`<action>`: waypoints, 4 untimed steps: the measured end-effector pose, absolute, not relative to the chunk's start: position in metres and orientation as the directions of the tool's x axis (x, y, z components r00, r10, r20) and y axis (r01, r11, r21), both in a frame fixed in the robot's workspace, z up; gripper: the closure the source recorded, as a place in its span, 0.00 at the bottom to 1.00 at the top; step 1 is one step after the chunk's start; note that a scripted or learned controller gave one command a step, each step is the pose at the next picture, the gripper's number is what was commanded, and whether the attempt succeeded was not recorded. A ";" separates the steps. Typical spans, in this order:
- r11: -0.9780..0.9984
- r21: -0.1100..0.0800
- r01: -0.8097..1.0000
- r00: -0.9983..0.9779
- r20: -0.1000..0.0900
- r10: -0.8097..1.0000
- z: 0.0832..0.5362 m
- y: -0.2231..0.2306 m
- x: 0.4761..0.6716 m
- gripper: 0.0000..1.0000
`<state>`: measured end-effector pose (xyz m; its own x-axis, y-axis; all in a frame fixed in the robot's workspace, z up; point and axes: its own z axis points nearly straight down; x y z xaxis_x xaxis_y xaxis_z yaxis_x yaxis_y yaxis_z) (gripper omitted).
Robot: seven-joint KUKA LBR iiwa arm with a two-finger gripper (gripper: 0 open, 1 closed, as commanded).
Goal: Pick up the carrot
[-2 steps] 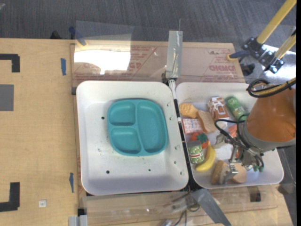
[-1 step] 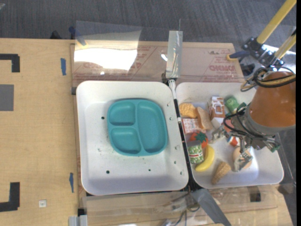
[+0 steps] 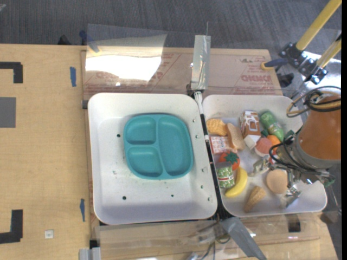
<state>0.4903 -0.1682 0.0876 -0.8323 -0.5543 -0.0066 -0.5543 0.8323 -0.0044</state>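
Nearest the front wall of the right bin [image 3: 317, 202] lie a toy cone [image 3: 254, 198] and a banana [image 3: 238, 183], loose in a jumble of play food. Just beyond them the gripper [image 3: 290, 191] hangs low over the bin's right side beside a pale round piece [image 3: 276, 181], under the grey arm [image 3: 322, 137] with its orange band; I cannot tell whether it is open or closed, and nothing is visibly held. Farther back, what I take for the carrot [image 3: 265, 144] lies untouched: a small stubby orange body, apparently with green at its far end, crowded between neighbouring toys, so a clean grasp looks awkward. In the left bin [image 3: 103, 145] a teal divided plate [image 3: 159, 145] sits centred.
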 end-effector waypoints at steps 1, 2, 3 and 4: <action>0.785 -0.002 -0.620 -0.785 -0.008 -0.620 0.086 -0.181 0.610 0.00; 0.788 -0.008 -0.615 -0.788 -0.020 -0.615 0.101 -0.181 0.614 1.00; 0.733 -0.016 -0.680 -0.733 -0.014 -0.680 0.249 -0.149 0.609 1.00; 0.655 0.011 -0.755 -0.655 0.003 -0.755 0.116 -0.221 0.522 1.00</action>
<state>0.5218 -0.2205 0.1159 -0.6552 -0.7554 0.0025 -0.7554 0.6552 0.0110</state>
